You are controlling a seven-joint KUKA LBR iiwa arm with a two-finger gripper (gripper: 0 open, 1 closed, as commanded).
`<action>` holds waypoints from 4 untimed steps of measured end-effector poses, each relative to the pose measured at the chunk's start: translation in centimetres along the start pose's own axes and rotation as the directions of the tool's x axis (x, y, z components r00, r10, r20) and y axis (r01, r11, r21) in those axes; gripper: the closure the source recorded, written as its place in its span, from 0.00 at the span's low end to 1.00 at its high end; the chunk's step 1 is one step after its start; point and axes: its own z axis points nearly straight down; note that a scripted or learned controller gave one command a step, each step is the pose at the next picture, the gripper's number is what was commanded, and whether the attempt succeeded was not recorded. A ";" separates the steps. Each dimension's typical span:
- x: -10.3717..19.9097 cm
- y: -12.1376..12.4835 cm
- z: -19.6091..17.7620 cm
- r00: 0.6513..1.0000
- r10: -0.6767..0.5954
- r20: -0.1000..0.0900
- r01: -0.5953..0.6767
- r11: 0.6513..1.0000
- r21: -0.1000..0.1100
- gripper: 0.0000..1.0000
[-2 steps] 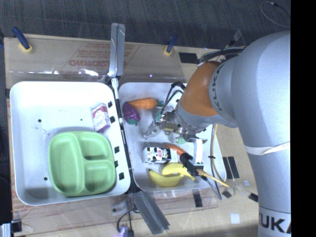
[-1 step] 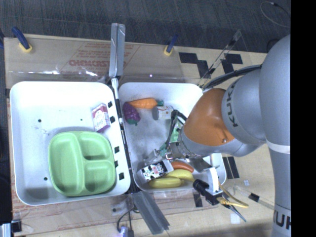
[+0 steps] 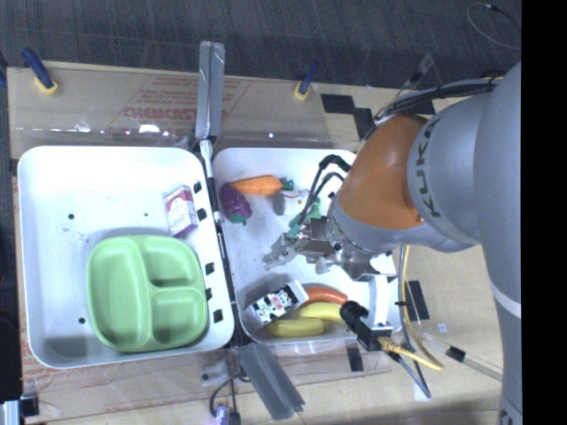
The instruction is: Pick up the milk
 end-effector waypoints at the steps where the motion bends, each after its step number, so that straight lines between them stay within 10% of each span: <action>1: 0.4 1.6 -1.5 0.997 -0.078 0.000 0.078 0.997 0.002 0.00; 2: -1.8 0.1 10.1 0.995 0.099 -0.001 -0.099 0.995 0.004 0.00; 3: -0.9 6.9 -2.4 1.000 0.023 0.000 -0.023 1.000 0.002 0.00; 4: -2.4 1.2 8.2 0.971 0.240 0.000 -0.240 0.971 0.006 0.00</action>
